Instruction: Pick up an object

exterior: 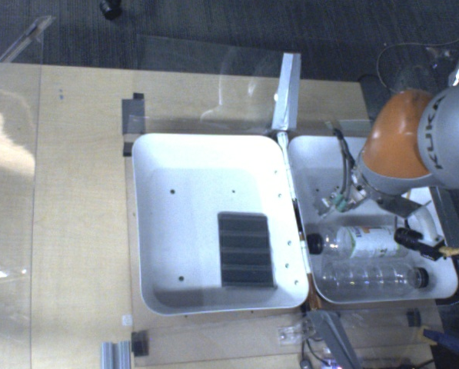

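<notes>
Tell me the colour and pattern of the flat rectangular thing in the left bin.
Dark grey to black, with ridged bands across it; the flat rectangular block shows best in the camera view.

Even, fairly bright overhead light, soft in focus throughout.

Washed-out white on the two bins, the left bin [206,167] brightest on its floor, with a grey shadow pooled along its near wall. Pale glare smeared over the clear panel [10,141] at far left and faint reflections above the bins. Clear plastic bottles [367,275] in the right bin [310,156] hazy, edges hard to trace. Dark carpet [214,6] at top grainy.
</notes>
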`<state>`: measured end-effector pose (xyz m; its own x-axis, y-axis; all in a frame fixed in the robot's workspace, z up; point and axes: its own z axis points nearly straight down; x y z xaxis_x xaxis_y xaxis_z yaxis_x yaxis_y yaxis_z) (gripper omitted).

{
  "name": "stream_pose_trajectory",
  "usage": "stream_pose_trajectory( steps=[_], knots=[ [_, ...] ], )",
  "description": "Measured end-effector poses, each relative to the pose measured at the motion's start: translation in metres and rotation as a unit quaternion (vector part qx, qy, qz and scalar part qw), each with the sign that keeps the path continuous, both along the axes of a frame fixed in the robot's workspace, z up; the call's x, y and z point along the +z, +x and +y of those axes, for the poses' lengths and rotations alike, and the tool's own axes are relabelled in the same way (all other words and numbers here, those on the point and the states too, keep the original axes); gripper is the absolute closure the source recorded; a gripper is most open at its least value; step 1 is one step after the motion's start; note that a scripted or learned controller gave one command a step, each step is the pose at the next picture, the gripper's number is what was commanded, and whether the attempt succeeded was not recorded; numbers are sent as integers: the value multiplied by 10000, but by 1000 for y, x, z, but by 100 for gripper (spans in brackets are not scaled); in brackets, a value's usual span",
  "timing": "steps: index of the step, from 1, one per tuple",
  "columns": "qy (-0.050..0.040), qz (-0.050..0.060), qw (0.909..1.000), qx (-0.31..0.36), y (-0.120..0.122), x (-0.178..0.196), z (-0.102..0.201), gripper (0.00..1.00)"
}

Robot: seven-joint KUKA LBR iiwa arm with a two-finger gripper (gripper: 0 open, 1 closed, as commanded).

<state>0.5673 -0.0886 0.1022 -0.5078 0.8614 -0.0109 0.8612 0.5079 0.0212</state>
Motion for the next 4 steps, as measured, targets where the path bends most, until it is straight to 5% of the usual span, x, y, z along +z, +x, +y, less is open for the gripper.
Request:
stream_pose_trajectory(
  steps=[1, 2, 3, 4],
  knots=[
    [0, 2, 10000, -1, 0, 0, 0, 0],
    [-14, 72, 9976, 684, 10, 84, 39, 0],
    [-15, 90, 9990, 436, -24, 38, -15, 0],
    [-28, 59, 9915, 1300, -15, -13, -17, 0]
  ],
)
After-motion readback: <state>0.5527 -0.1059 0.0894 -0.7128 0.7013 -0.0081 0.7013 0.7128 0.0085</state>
